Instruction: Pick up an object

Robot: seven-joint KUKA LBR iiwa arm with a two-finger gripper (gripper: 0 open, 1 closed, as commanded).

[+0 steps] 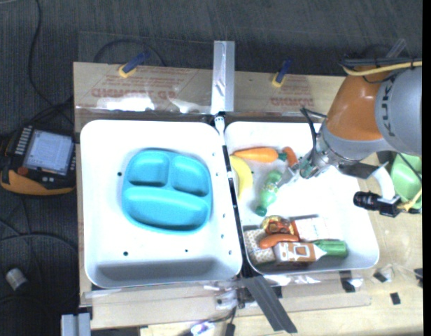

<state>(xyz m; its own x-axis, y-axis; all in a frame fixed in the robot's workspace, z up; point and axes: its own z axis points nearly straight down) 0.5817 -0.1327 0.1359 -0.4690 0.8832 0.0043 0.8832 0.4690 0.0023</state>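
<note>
While you look down at the bench, you see the gripper [299, 171] low in the right bin [341, 194], near its top middle. You cannot tell how wide it stands, because it looks small and blurry. Just beside it lies a small green bottle [267, 191], tilted, with a pale cap end. Above that sits a long orange carrot [256, 155], smooth and pointed. A curved yellow banana [241, 176] rests against the bin's left wall. Near the front wall lies a pile of toy food: a red and orange piece [277, 232], a flat boxy pack [296, 252] and a long green thing [331, 246].

The arm [373, 114] is round, grey and orange, and comes from your right. The left bin [103, 250] is white and smooth and holds a shiny blue tray [166, 189] with three dips.
</note>
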